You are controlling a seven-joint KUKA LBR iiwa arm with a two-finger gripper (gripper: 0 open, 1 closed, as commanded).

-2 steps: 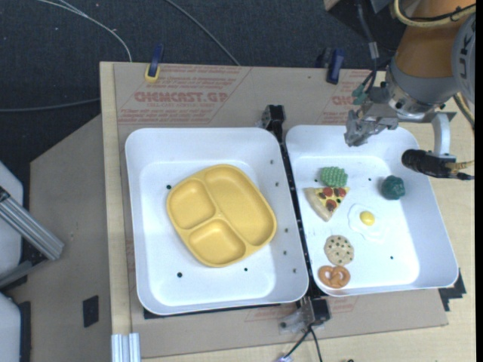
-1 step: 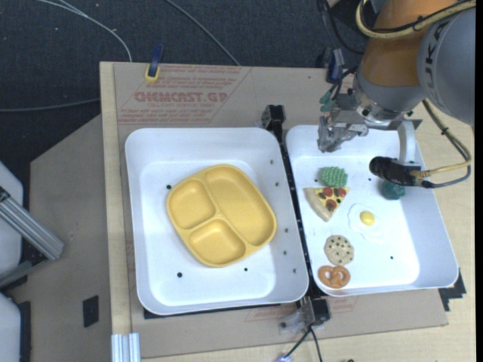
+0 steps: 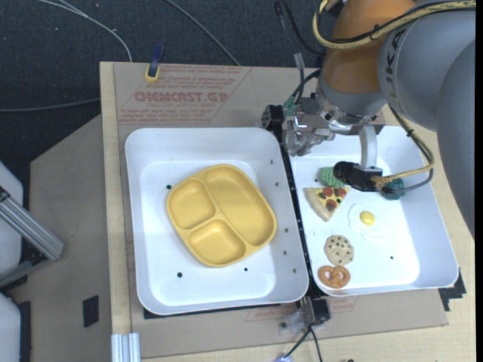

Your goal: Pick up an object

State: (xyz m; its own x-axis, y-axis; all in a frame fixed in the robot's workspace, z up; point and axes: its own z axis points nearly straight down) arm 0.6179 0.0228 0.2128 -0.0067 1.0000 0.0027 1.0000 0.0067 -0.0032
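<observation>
- The pizza slice (image 3: 326, 200) is lying in the right bin (image 3: 432, 228), close to the wall that this bin is sharing with its neighbour, with its point aiming toward the near edge.
- A green piece (image 3: 327, 176) is sitting just beyond the slice, touching or nearly touching it, and part of it is being hidden by the robot's gear.
- The fried egg (image 3: 367, 219) is resting just to the right of the slice, with bare white floor opening out to its right and toward the near wall.
- The cookie (image 3: 339, 250) and the pretzel (image 3: 334, 277) are lining up toward the near wall; the pretzel is sitting almost against the rim.
- The hand (image 3: 300, 136) is hanging over the far left corner of the right bin, right by the dividing wall; from where I'm standing I cannot tell whether it is spread or pressed together.
- The grey arm is crowding the far right of that bin.
- In the left bin (image 3: 137, 202) a yellow divided plate (image 3: 220, 214) is taking up the middle, leaving a band of free floor all round.
- Both bins are sitting on a printed cardboard sheet (image 3: 189, 93), with a small blue and yellow clip (image 3: 154, 62) at its far edge.
</observation>
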